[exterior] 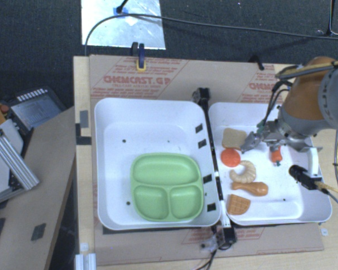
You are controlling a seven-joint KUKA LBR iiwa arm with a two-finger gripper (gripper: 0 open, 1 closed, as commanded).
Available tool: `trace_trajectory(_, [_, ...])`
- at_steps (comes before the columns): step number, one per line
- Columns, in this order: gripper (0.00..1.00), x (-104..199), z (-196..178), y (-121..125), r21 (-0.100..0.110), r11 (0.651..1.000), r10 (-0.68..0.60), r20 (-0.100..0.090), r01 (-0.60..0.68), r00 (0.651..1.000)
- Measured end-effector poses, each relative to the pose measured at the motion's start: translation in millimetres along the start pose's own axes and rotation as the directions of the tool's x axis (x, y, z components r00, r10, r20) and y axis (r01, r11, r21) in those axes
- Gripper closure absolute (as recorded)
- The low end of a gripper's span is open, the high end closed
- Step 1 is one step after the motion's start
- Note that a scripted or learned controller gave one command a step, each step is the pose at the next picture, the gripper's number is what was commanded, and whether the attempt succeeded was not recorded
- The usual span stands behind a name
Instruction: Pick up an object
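Jaws [251, 143] state: cannot tell. They hover beside tan bread slice [234, 137], above round red tomato [231, 157]; curled shrimp [245, 172] near. Arm [310, 103] leans in from right.

The scene is evenly and brightly lit from above, so the two white bins [152, 117] come close to washing out and lose most of their surface detail, while the dark floor [34, 32] stays nearly black. A metal sheet [123, 14] at the top throws back a mottled glare, and shadows are soft and short, showing mainly along the inner bin walls and under the arm [312, 103] at right. The picture is low in resolution and slightly soft throughout, with the small food items showing blurred edges and straight lines staying fairly straight toward the borders.
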State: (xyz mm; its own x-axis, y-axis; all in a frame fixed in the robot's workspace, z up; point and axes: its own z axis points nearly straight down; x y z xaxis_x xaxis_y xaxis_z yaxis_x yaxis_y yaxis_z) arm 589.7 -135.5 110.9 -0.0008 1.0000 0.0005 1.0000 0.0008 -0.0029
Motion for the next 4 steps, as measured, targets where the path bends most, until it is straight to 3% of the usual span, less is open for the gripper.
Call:
trace_trajectory(1, [1.00,-0.1,-13.4,1.8,-0.005,1.000,-0.001,0.002,0.002,1.000])
trace_trajectory(3, [1.00,-10.8,-124.5,2.6,-0.011,1.000,-0.003,0.003,0.003,1.000])
trace_trajectory(4, [1.00,34.0,-126.0,18.0,-0.006,1.000,-0.008,-0.001,0.008,1.000])
